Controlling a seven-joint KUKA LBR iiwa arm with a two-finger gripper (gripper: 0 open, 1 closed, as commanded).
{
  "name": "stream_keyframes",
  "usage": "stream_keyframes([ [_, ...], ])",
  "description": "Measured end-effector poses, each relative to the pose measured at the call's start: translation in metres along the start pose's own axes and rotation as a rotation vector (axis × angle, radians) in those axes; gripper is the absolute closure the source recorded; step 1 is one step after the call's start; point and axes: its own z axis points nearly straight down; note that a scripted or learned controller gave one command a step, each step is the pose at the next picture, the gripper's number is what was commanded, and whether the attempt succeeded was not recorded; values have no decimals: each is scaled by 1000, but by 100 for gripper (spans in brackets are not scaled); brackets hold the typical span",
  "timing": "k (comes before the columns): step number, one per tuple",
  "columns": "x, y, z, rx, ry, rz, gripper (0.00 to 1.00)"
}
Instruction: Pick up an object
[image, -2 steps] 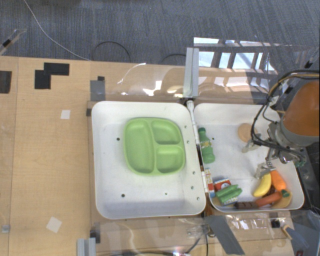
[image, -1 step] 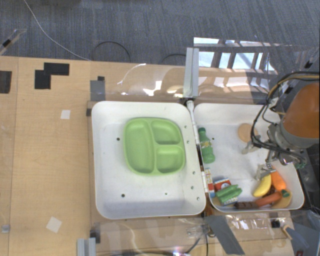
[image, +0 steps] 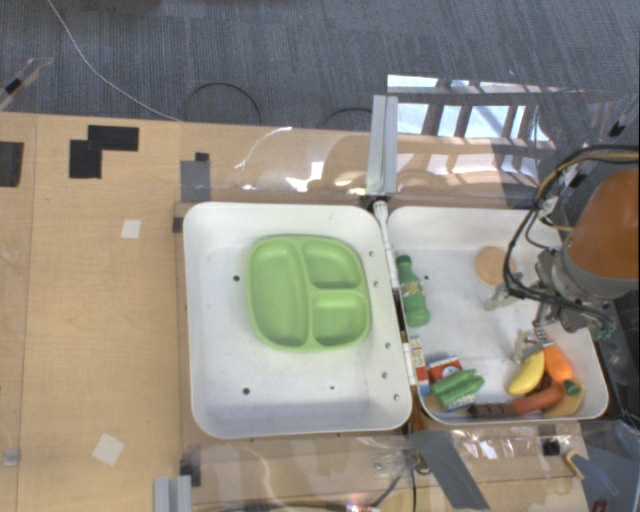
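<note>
My gripper (image: 511, 322) hangs over the right side of the right bin (image: 455, 232), open, with only white bin floor between its two fingers. One fingertip (image: 497, 298) lies just below a tan disc (image: 489, 264); the other sits right above a yellow banana (image: 527, 376). An orange carrot (image: 560, 365) and a reddish sausage (image: 540, 400) lie by the banana in the bin's front right corner. A green bottle (image: 410, 294) lies along the bin's left wall. A green vegetable (image: 456, 386) rests against a red and white carton (image: 438, 368) at the front.
The left bin (image: 215, 300) holds a green divided plate (image: 308, 292). A metal divider (image: 393, 300) separates the two bins. Clear plastic sheeting and a metal post (image: 379, 140) stand behind the bins. The arm's orange band (image: 610, 225) and black cables loom over the right bin's right wall.
</note>
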Motion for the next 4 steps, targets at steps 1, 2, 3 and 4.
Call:
stream_keyframes([
  [1, 6, 2, 0, 0, -1, -2, 0],
  [2, 1, 1, -15, 7, -15, -5, 100],
  [3, 1, 1, -15, 6, -13, -5, 0],
  [4, -2, -2, 0, 0, 3, -15, 0],
])
